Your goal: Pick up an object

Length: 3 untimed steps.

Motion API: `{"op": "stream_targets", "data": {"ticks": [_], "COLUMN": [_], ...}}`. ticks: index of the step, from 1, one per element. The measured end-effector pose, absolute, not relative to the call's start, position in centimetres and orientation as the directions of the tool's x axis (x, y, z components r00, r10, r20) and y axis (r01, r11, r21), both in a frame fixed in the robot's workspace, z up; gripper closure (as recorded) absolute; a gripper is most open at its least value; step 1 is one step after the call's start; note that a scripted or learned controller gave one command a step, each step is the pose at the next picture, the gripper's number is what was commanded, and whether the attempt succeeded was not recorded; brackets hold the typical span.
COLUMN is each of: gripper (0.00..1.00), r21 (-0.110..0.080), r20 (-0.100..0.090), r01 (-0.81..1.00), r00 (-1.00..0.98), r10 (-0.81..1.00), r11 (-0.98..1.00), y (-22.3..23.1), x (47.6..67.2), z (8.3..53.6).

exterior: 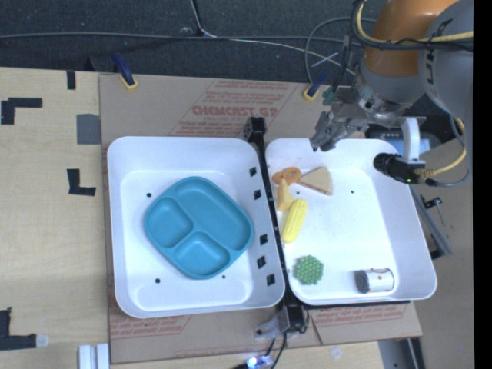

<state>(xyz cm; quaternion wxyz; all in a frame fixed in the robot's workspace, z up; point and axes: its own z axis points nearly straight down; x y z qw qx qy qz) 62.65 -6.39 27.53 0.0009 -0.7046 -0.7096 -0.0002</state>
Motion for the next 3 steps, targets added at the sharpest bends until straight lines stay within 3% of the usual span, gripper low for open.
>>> {"op": "stream_targets", "data": {"ticks": [1, 3], "gripper": [1.0, 1.0], "r21": [-0.001, -0.003], "r20": [0.001, 0.0], "r01": [1.0, 1.0], "r00": [-0.006, -0.005], "r10": [1.0, 1.0], "r11": [0.006, 0.005], "y": [-1.0, 10.1], "x": [64.1, 64.5], "z": [26.9, 23.8]}}
